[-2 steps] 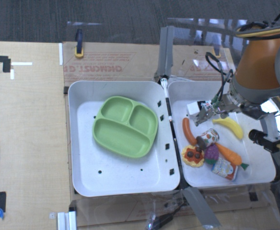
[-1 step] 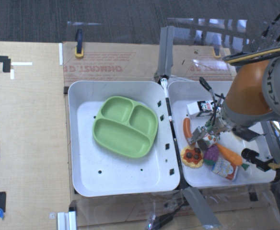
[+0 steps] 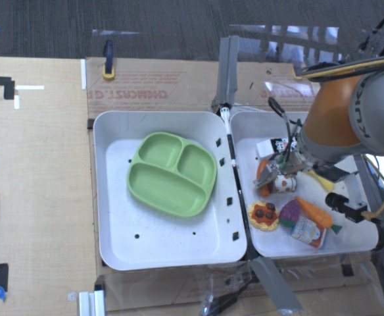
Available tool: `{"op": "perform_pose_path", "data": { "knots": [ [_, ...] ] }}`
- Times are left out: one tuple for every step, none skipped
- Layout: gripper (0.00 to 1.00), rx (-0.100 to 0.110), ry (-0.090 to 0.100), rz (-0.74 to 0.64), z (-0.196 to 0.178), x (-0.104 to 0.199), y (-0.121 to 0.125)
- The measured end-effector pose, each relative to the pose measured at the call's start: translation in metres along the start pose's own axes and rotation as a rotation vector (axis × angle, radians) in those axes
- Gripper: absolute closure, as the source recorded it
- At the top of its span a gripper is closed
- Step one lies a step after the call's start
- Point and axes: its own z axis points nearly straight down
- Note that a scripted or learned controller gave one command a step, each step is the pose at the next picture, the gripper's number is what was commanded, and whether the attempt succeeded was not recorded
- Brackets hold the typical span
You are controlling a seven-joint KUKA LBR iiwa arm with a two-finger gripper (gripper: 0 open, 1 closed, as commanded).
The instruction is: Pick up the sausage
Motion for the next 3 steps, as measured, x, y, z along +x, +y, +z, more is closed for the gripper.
{"op": "perform_pose_path", "data": {
  "knots": [
    [0.00, 0.000, 0.000, 0.000, 0.000, 0.000, 0.000],
    [1.00, 0.000, 0.000, 0.004, -0.009, -0.001, 0.000],
    [1.00, 0.000, -0.001, -0.048, -0.129, 0.053, 0.027]
  ]
}}
